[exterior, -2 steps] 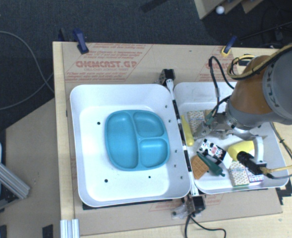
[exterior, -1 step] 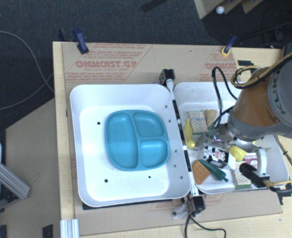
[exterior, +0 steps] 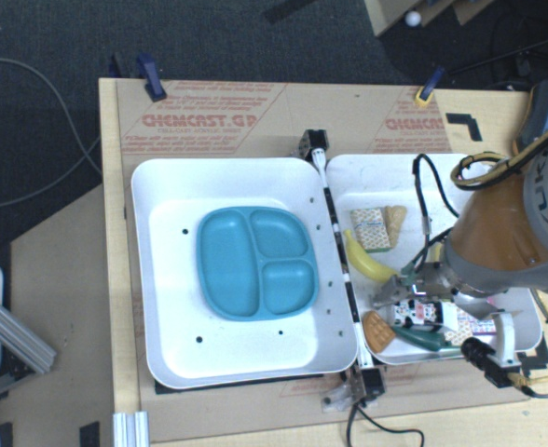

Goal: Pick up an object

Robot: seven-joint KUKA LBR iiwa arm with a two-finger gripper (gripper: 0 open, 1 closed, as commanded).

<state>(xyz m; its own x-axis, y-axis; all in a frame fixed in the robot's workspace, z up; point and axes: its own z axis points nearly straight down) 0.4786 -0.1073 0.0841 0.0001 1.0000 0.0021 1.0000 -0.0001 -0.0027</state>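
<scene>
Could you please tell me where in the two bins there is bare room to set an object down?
The left bin has bare white floor all around the blue divided plate, widest along its left and front walls. The right bin is crowded: the banana, a cracker packet, a cookie and the gripper fill its middle and front; only the back strip is bare.

Dark carpet (exterior: pixel 50 26) surrounds the bench (exterior: pixel 255 119) — cardboard-topped, blue clamp (exterior: pixel 149 76) at one corner.

The bench (exterior: pixel 255 110) — a tan board printed with red lettering — carries two shallow white bins side by side: the left bin (exterior: pixel 162 250) and the right bin (exterior: pixel 376 170), their inner rims touching — clamps (exterior: pixel 150 77) grip its far edge.
</scene>
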